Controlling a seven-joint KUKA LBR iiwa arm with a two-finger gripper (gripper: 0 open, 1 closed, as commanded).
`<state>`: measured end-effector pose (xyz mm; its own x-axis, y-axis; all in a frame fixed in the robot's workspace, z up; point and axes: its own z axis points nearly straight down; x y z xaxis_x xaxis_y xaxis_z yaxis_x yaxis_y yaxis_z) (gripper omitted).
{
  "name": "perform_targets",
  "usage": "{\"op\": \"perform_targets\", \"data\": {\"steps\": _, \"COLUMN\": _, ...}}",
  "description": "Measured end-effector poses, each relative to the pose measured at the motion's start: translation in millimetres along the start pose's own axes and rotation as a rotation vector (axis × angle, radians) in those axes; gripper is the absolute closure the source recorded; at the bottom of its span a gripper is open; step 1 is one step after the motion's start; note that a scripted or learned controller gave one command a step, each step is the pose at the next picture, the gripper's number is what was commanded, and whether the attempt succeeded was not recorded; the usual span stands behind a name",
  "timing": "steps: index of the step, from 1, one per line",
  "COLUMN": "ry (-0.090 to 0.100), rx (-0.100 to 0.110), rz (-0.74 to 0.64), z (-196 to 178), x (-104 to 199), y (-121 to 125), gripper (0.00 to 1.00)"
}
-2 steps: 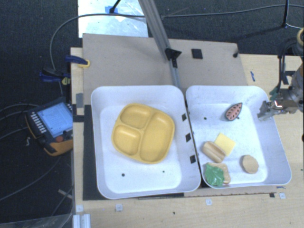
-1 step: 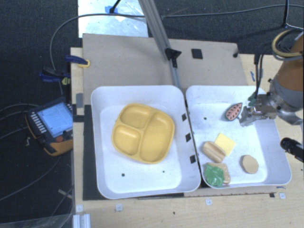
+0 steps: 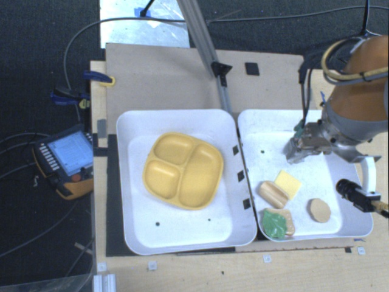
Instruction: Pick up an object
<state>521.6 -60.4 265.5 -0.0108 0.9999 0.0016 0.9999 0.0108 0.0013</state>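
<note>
My gripper [image 3: 296,154] hangs over the back middle of the right bin [image 3: 258,126], above bare floor. In front of it lie a yellow block [image 3: 288,183], a tan hot-dog-like roll [image 3: 273,194], a green leafy piece [image 3: 275,224] on a small tan slab at the bin's front edge, and a round tan cookie [image 3: 319,210]. The yellow block is the nearest, a short way below the gripper. Nothing shows between the gripper and the bin floor.
A yellow divided plate [image 3: 182,169] sits in the left bin [image 3: 130,224]. Between the bins runs a ridge with black clips [image 3: 240,175]. A black cylindrical part [image 3: 352,193] juts over the right bin's right side. A metal pole [image 3: 200,29] slants above the back.
</note>
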Motion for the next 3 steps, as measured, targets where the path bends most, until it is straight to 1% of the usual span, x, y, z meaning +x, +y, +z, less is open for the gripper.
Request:
{"op": "perform_targets", "data": {"steps": 1, "ry": 0.0, "rx": 0.001, "rz": 0.0, "z": 14, "x": 60, "y": 3, "gripper": 1.0}}
{"op": "perform_targets", "data": {"steps": 2, "ry": 0.0, "rx": 0.0, "rz": 0.001, "z": 15, "x": 104, "y": -2, "gripper": 1.0}}
{"op": "perform_targets", "data": {"steps": 3, "ry": 0.001, "rx": 0.0, "rz": 0.0, "z": 14, "x": 157, "y": -2, "gripper": 1.0}}
